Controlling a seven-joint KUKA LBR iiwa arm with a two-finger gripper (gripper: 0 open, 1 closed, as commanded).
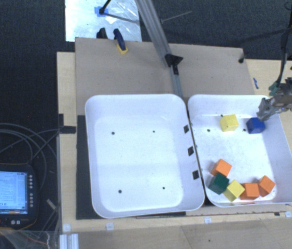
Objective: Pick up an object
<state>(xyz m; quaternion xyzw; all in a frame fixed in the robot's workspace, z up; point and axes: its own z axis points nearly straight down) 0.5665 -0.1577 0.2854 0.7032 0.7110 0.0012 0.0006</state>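
My hand (pixel 266 109), a grey metal two-finger unit, reaches in from the right edge and sits low over the far right corner of the right shallow white plastic bin (pixel 283 154); whether it is spread or pressed together I cannot tell. A small blue cube (pixel 255 125) lies on the bin floor just beside the tip of my hand, on its near side; contact between the two cannot be confirmed. A small yellow cube (pixel 229 123) rests near the blue cube, to its left, apart from it. At the near edge of the same bin a cluster of blocks lies close together: an orange cube (pixel 221 167); a dark green cube (pixel 219 183) just below it; a second yellow cube (pixel 235 189); two further orange cubes (pixel 250 190) (pixel 266 185) toward the right. The left shallow white plastic bin (pixel 96 139) stands side by side with the right one on the tan wooden counter (pixel 135 66). A handheld control pendant with a lit screen (pixel 8 193) lies on the dark floor at the lower left.
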